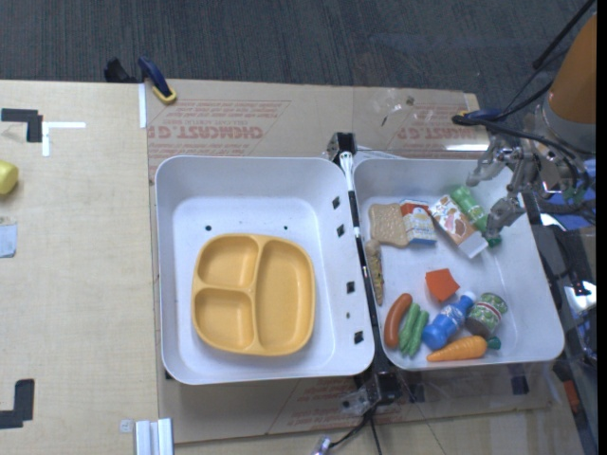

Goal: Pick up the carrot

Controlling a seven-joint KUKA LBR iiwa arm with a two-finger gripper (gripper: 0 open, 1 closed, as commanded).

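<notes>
While the pincer [500, 190] hovers at the far right corner of the right bin [541, 292], its fingers spread and holding nothing, treat the task as still in the approach step. You will find the carrot [458, 350] well apart from the pincer, toward the bin's near wall, beside a blue bottle [446, 321]. Your next move calls for travel across the bin, then a descent with the fingers straddling the carrot's width.

High slanted view over both bins [166, 282]

Glossy white plastic bins [248, 173]; matt yellow plastic tray [254, 294]; smooth plastic carrot [457, 349]; cardboard underlay [228, 121].
</notes>
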